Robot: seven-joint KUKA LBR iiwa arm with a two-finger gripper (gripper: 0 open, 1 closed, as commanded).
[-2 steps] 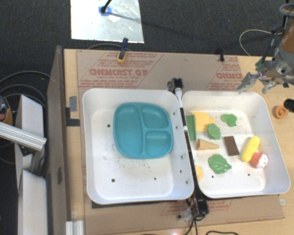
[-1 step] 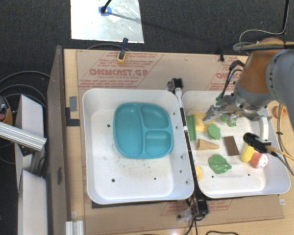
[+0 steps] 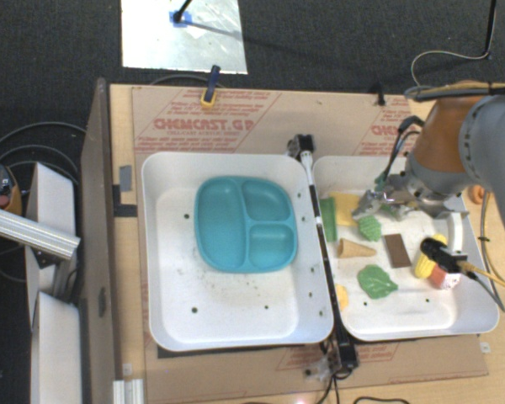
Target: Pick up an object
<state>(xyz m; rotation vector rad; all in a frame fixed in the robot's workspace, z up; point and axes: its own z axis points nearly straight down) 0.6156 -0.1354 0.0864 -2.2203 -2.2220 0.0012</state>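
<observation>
Camera view, looking down on 2 white bins, and the action is all on the right. The grey arm (image 3: 488, 141) reaches in over the far right corner and the gripper (image 3: 374, 202) hangs low over the far-left part of the right bin (image 3: 421, 310). Whether the jaws are open or closed, I cannot tell from this angle, and nothing shows clamped between them.

Just beside the gripper on its near side lies the green ridged piece (image 3: 369, 226), the closest thing to grab. To its left sits a yellow wedge (image 3: 345, 206), and left of that a green stick (image 3: 328, 217) lies along the wall the bins share, tight to the edge. Nearer the front come an orange cone (image 3: 354, 247) on its side and a brown block (image 3: 396, 250), close together but apart. Further forward is a green leaf piece (image 3: 376, 281), and a small yellow piece (image 3: 342, 295) is tucked against the shared wall.

Open room: bare white floor runs along the front and front-right of the right bin.

The left bin (image 3: 236, 305) carries 1 teal divided plate (image 3: 244, 224) in its middle, with bare floor all around and a broad strip at the front.
</observation>
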